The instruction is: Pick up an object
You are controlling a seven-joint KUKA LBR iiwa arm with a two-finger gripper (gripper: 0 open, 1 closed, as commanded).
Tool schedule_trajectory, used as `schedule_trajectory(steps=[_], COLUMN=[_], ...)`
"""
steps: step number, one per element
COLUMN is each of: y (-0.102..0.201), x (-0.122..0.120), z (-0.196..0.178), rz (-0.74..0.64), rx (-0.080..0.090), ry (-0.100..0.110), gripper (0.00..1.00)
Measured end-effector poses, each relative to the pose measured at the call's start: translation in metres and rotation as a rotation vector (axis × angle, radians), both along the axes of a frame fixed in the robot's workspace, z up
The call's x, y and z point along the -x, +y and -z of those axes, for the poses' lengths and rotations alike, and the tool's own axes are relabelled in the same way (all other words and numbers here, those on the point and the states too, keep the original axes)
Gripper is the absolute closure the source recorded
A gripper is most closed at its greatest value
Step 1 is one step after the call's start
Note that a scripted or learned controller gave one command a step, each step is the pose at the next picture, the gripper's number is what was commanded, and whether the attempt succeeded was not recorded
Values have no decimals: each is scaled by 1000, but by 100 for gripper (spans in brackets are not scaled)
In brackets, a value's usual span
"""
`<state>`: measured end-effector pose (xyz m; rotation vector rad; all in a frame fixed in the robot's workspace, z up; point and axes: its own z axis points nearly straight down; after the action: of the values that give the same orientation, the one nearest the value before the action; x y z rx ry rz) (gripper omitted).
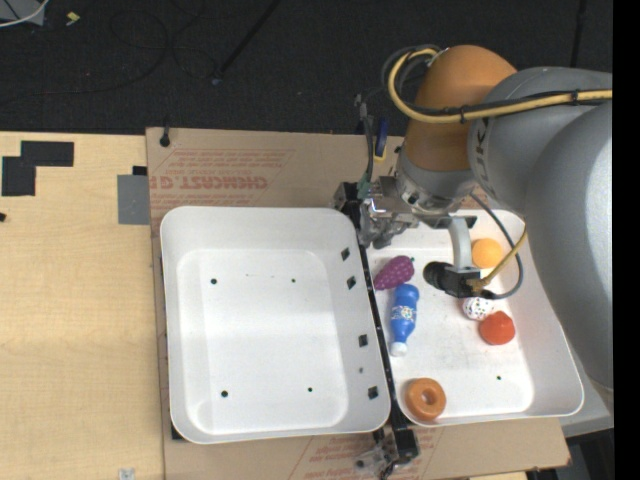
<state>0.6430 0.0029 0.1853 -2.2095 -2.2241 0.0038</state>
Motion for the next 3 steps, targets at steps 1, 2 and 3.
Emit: schedule_trajectory(steps=[1, 2, 3], y=[-5, -5, -5], x=[0, 0, 0], z=[-2, -12, -11], rz=[6, 5, 5], rx=[3, 3, 3], ry=[-2, -1, 0], gripper=[0, 100, 0])
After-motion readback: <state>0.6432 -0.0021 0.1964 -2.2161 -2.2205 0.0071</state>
